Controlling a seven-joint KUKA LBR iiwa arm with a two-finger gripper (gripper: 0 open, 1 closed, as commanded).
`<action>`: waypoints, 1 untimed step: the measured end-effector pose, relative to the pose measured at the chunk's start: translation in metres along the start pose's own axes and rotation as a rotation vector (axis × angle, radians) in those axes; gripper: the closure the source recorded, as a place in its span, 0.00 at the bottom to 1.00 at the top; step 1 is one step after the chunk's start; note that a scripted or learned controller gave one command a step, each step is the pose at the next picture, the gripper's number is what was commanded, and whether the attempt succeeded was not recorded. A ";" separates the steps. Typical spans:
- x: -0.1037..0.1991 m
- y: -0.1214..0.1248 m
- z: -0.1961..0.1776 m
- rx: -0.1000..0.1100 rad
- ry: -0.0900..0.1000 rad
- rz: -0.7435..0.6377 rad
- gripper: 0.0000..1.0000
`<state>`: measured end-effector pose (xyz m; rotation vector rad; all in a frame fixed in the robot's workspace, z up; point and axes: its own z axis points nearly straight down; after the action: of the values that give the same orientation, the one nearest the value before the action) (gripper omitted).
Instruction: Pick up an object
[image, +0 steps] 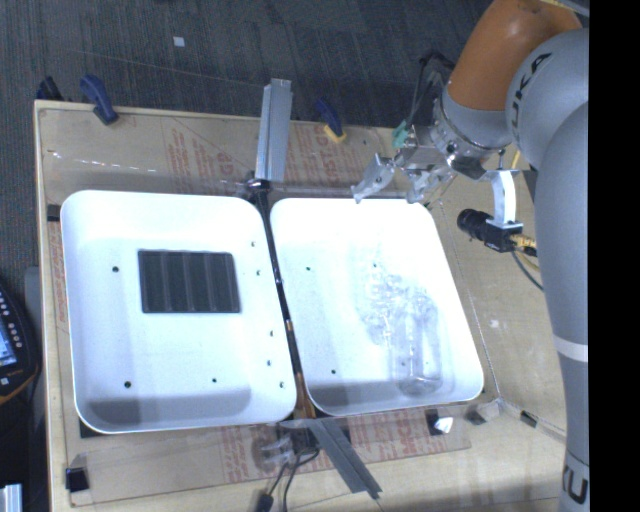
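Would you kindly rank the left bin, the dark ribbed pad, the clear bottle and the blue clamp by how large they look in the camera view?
Largest to smallest:
1. left bin
2. dark ribbed pad
3. clear bottle, faint against the white, so its outline is uncertain
4. blue clamp

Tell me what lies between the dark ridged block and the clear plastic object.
In the camera view: bare white floor of both bins and their two adjoining rims separate the dark ridged block from the clear plastic object.

Arm (560, 200): grey rounded casing, orange band (500, 50) above wrist, dark lettering on the shell. Tool (400, 180): pale metallic parts, thin cables. Black cylindrical fitting (485, 228) on white bracket.
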<state>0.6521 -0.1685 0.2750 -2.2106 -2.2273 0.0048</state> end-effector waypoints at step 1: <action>0.029 -0.022 -0.035 0.001 0.001 -0.164 0.00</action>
<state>0.6298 -0.1399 0.3104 -2.0196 -2.3996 0.0039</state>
